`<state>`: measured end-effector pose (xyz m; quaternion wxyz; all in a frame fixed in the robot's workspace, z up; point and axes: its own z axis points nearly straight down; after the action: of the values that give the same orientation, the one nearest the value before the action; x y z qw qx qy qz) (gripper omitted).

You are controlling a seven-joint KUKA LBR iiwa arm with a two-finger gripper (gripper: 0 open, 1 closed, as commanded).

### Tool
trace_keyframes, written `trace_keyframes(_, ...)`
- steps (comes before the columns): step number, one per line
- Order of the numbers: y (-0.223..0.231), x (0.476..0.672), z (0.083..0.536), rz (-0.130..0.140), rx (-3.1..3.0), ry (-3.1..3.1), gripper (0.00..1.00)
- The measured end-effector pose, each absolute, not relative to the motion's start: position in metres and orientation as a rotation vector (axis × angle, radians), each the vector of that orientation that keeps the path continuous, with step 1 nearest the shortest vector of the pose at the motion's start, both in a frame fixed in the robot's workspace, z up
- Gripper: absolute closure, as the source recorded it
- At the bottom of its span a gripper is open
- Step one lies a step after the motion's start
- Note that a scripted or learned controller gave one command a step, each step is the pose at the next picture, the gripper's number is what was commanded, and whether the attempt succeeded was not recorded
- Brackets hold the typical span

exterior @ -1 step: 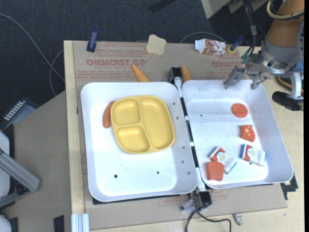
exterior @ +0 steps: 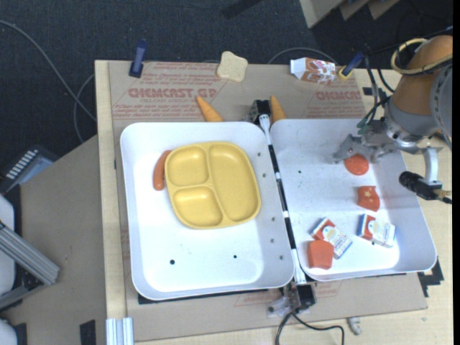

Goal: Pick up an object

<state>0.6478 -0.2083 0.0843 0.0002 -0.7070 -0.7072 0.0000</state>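
Nearest the camera, at the near edge of the right bin (exterior: 402,264), lies an orange-red block (exterior: 320,254), with a small red-and-white carton (exterior: 325,230) touching its far side and a second carton (exterior: 379,231) a little to the right. Farther in sits a red wedge (exterior: 368,198), and beyond it a round red tomato (exterior: 356,165). The gripper (exterior: 361,146) hangs just at the tomato's far side, its grey fingers spread in front of the arm (exterior: 420,92), which comes in from the right; whether they are open or closed I cannot tell, and the tomato rests on the bin floor, touching or nearly touching the fingertips. The left bin (exterior: 144,257) holds a yellow tray (exterior: 213,184) with three compartments, and a hot dog (exterior: 158,171) lies against the tray's left edge. Past the bins, on the cardboard (exterior: 172,92), sit two carrots (exterior: 209,109) (exterior: 277,108), a slice of bread (exterior: 232,65) at the far edge, and a juice box (exterior: 313,69) lying to the right of it.
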Motion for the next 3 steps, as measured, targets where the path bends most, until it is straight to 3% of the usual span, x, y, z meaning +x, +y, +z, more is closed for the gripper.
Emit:
trace_keyframes(1, -0.173, 0.621, 0.085, -0.001, -2.220, -2.223, 0.00)
trace_keyframes(2, -0.221, 0.667, 0.134, -0.001, -2.224, -2.224, 0.00)
trace_keyframes(3, -0.202, 0.634, 0.084, 0.000, -2.221, -2.220, 0.00)
